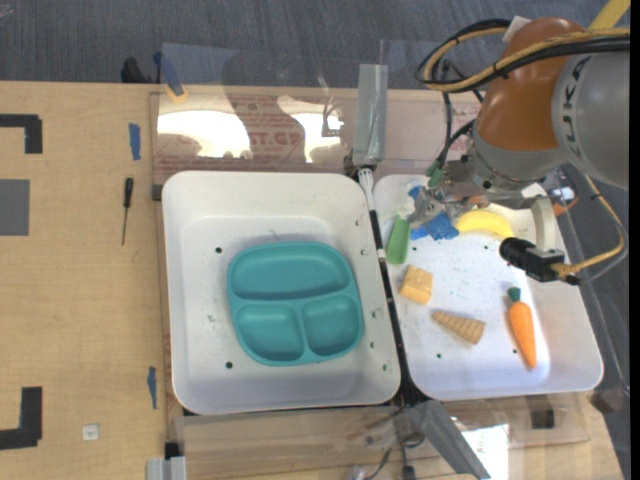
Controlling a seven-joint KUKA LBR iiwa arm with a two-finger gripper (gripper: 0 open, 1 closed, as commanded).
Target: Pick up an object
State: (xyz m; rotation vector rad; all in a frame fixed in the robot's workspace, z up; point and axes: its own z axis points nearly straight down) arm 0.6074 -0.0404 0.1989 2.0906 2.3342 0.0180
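Hovering low at the back of the right bin (pixel 590 368), the gripper (pixel 437 204) sat over a blue piece (pixel 437 230), a banana (pixel 487 224) and a green cylinder (pixel 399 239); whether the claw was spread or pinching could not be told. With these crowded together, a grab risked nudging neighbours or slipping off. A cheese wedge (pixel 417 285), cone (pixel 459 325) and carrot (pixel 521 332) lay apart, nearer the front.

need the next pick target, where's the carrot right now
The carrot lies in the right bin, near its right wall, right of the waffle cone.
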